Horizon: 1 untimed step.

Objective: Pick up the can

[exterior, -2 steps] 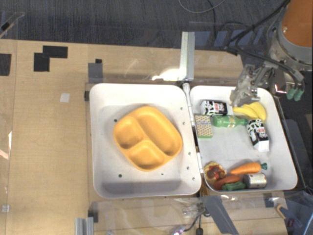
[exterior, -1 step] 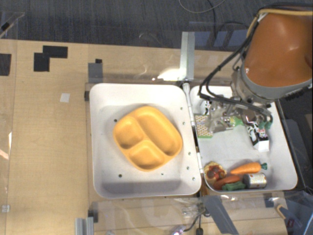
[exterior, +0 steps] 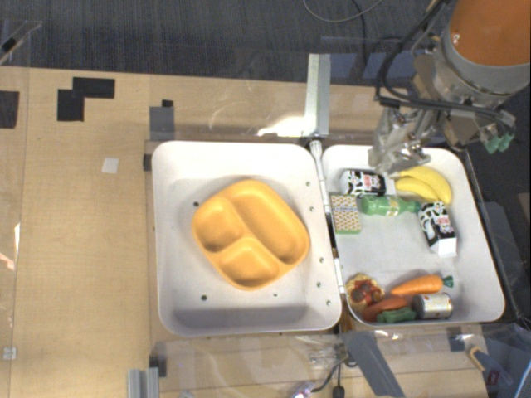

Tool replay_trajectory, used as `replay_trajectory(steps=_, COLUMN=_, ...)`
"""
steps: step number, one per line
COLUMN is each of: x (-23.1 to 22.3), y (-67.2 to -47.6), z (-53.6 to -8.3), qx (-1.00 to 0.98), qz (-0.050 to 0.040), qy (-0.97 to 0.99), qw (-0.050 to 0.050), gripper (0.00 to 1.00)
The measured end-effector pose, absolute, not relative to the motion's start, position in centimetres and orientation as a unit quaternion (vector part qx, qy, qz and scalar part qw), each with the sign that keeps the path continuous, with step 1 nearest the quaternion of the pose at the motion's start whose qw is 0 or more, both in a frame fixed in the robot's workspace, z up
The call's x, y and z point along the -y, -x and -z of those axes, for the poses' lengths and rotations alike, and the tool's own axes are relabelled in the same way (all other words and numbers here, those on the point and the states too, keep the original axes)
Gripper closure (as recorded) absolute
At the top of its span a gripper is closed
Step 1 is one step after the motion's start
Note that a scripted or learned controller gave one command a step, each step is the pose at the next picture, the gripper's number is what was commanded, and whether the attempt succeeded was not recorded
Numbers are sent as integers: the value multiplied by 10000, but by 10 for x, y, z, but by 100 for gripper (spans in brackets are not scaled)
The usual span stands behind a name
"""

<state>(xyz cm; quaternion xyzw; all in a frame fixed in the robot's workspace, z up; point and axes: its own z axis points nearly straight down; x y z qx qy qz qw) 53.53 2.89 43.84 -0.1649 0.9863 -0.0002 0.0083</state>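
The can (exterior: 433,307) is small and silver with a dark label. It lies on its side in the front right corner of the right bin (exterior: 477,247), just below a carrot (exterior: 417,286). My gripper (exterior: 397,154) hangs over the back of that bin, beside a banana (exterior: 426,185) and a black-and-white carton (exterior: 363,182). It is far from the can, with most of the bin's depth between them. I see nothing held in it.
The right bin also holds a green bottle (exterior: 388,206), a speckled green box (exterior: 345,214), a second black-and-white carton (exterior: 437,226), and red and green toy food (exterior: 383,307) left of the can. A yellow divided plate (exterior: 249,232) lies in the left bin (exterior: 174,305).
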Motion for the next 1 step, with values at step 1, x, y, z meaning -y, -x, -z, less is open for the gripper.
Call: replay_trajectory(steps=1, x=-84, y=-533, z=-201, qx=-9799, qz=-9, qy=1994, qw=33, gripper=100)
